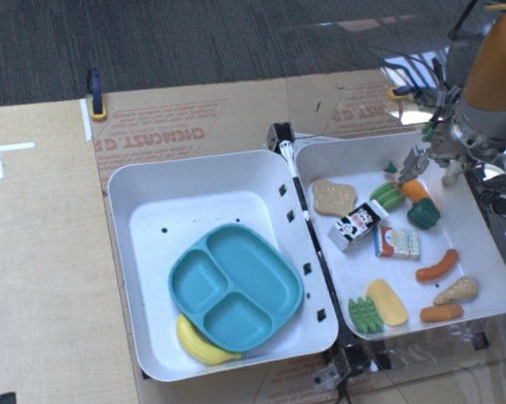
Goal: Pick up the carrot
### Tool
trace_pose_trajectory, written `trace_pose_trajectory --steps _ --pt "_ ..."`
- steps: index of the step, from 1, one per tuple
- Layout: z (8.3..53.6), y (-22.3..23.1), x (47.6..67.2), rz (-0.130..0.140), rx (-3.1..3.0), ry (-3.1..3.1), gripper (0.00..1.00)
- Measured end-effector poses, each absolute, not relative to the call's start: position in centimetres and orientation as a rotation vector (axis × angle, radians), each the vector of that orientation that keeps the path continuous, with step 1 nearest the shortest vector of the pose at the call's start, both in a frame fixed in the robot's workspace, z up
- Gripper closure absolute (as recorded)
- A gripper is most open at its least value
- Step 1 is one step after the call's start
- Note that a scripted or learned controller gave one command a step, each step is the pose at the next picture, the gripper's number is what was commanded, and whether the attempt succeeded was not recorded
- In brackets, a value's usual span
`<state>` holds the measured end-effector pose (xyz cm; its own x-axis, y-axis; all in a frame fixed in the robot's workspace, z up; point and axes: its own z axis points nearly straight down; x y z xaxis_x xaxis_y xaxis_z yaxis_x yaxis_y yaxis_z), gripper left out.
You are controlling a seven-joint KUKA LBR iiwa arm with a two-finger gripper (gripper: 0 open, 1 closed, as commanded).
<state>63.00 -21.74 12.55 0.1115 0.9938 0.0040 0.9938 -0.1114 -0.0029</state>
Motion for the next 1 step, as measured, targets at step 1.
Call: trace_pose_trajectory --steps 1 --pt "13.62 -21.85 63.15 0.002 -2.335 -2.105 1.0"
